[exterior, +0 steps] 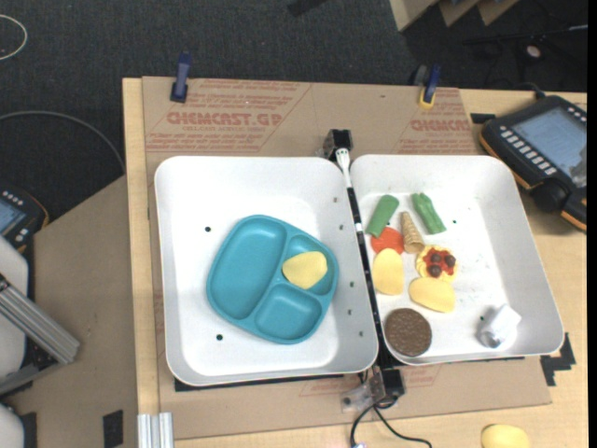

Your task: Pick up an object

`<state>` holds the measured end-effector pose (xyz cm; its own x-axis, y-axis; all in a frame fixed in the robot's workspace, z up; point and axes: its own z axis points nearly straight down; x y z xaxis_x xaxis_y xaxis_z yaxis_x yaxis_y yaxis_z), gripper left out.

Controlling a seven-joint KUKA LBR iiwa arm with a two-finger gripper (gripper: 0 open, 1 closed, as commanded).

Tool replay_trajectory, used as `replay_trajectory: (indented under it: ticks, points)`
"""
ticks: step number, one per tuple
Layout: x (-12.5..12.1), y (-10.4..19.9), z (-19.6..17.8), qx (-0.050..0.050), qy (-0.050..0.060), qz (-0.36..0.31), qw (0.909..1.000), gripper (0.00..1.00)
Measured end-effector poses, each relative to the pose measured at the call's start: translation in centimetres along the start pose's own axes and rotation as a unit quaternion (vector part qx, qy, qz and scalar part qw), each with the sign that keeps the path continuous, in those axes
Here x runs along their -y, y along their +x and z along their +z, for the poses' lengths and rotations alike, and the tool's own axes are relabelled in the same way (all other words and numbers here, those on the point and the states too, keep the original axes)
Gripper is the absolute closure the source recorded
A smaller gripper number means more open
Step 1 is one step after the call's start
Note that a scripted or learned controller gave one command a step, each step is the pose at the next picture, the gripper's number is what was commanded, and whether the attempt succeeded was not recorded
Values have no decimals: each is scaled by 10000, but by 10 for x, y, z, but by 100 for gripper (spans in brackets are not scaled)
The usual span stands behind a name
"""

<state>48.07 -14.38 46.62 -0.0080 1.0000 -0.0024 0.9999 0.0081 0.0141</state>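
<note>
Teal divided plate (pixel 256 283) w/ yellow piece (pixel 304 269) in left bin (pixel 177 250); toy foods center-right, in right bin (pixel 494 203). Hand state: can't tell.

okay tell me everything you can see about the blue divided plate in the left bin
The blue divided plate is teal, looks like smooth plastic, with rounded corners and three compartments: one large, two smaller. It lies flat, turned at an angle, on the floor of the left bin, near its middle. A pale yellow piece rests in its upper right compartment. The other compartments hold nothing.
</note>
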Motion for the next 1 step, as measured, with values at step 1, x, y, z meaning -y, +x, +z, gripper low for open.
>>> replay_trajectory:
  ticks: [1]
  points:
    - [5,-62,121,-19,126,74,9999,100]
